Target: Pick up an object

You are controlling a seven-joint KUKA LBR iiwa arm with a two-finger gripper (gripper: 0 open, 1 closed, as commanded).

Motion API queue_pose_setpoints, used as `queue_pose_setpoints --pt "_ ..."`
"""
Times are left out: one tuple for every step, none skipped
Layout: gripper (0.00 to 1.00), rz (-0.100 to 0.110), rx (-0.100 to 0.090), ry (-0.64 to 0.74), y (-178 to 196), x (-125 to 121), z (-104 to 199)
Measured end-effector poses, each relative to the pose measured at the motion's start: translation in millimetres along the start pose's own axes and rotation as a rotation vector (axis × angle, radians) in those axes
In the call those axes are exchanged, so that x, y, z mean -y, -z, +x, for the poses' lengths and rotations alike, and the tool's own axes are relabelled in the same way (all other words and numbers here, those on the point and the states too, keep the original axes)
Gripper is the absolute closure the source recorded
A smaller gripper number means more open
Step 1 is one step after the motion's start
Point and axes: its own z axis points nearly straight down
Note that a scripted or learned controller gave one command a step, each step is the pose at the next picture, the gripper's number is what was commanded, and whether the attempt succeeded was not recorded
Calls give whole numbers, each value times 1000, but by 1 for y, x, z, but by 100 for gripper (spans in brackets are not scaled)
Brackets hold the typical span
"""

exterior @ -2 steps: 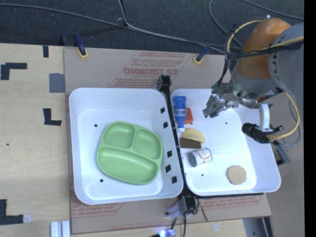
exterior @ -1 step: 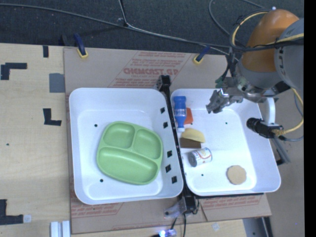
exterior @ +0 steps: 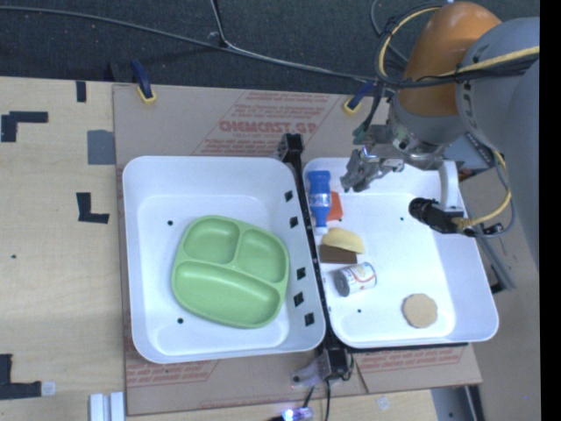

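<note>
Camera view: my grey two-finger gripper [exterior: 358,175] hangs over the far left part of the right white bin [exterior: 456,301], fingers looking slightly spread with nothing between them. Nearest pick target is the blue-and-orange bottle-like object [exterior: 320,198], lying against the bin's left edge just left of the fingertips and a little nearer the front, long axis running far-to-near. Yellow-and-brown wedge [exterior: 340,246], small white can [exterior: 355,278] and round tan cookie [exterior: 420,310] sit nearer the front. Green divided plate [exterior: 231,270] fills the left bin.
</note>
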Motion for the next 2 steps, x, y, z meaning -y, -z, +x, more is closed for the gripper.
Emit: queue_pose_setpoints --pt "100 0 -1 3 4 -16 59" --pt "100 1 0 1 5 -16 108"
